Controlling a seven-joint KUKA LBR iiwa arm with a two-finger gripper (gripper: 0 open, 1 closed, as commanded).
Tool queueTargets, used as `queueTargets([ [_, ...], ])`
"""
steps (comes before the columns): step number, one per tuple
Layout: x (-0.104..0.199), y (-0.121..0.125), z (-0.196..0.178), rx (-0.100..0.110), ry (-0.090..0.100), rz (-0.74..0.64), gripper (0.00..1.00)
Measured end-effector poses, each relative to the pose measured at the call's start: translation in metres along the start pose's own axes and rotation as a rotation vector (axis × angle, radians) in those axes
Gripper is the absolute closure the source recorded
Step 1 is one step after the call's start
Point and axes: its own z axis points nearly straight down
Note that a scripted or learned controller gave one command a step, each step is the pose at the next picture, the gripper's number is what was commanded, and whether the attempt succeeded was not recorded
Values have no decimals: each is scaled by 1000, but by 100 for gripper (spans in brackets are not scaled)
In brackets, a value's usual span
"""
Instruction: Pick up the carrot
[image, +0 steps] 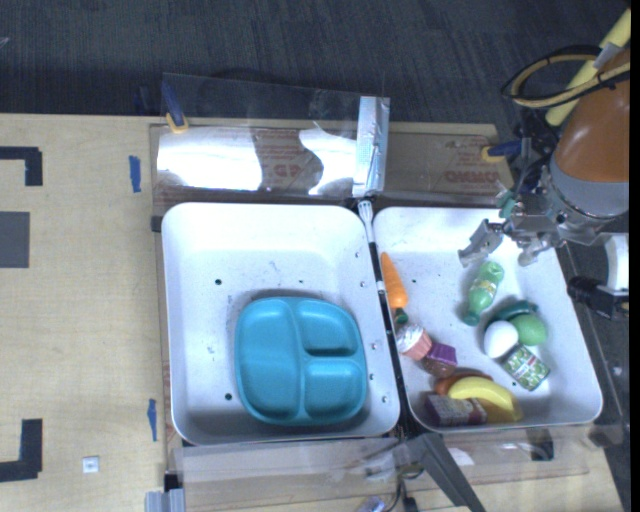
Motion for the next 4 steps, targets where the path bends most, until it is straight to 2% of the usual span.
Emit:
queueTargets([
  [1, 42, -46, 48, 1, 1, -494, 0],
  [2, 122, -41, 27, -6, -3, -751, 0],
  [3, 109, 19, 47, -6, -4, -972, 0],
  [4, 49, 1, 33, -3, -4, -852, 0],
])
